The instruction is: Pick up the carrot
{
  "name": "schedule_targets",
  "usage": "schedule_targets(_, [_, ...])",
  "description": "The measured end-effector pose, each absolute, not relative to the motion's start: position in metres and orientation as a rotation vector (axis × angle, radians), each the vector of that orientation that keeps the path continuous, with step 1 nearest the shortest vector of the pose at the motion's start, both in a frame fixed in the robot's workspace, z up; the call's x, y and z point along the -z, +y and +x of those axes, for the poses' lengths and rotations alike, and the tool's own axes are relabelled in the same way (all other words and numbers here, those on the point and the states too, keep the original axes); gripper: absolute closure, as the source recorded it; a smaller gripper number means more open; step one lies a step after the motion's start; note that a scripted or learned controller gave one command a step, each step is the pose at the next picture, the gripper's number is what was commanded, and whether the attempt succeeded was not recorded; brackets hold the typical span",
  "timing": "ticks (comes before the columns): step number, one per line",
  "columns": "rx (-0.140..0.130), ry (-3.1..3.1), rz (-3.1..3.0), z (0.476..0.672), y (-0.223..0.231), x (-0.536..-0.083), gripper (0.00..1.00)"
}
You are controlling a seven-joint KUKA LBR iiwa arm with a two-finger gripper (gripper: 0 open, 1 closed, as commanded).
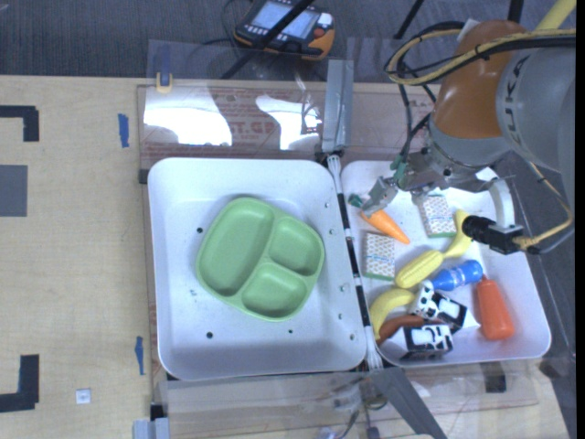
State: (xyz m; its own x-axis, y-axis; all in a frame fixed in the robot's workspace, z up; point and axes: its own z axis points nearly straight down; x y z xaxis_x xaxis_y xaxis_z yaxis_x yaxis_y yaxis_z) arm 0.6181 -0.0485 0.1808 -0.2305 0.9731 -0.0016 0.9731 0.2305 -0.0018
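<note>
From above, the two-finger metal gripper (391, 190) hangs over the far left corner of the right shallow white plastic bin (539, 323). Whether it is spread or closed cannot be told, and nothing is seen held in it.

The small orange tapered carrot (385, 224) lies on the bin floor just near of the gripper, its green top toward the divider between the bins and its tip pointing right and near. Bare floor lies left of it up to the bin wall.

To its right and nearer crowd a patterned white packet (380, 254), a yellow banana-shaped toy (418, 267), a blue bottle (460, 274), an orange cylinder (494, 309) and a black-and-white toy (430, 329).

The left shallow white bin (174, 199) holds a green three-compartment plastic plate (260, 257), with open floor all round it.
</note>
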Motion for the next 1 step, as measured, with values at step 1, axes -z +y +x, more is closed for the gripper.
schedule_targets(1, [0.007,2.448,1.977,0.5770,-0.0463,-0.1807,0.00])
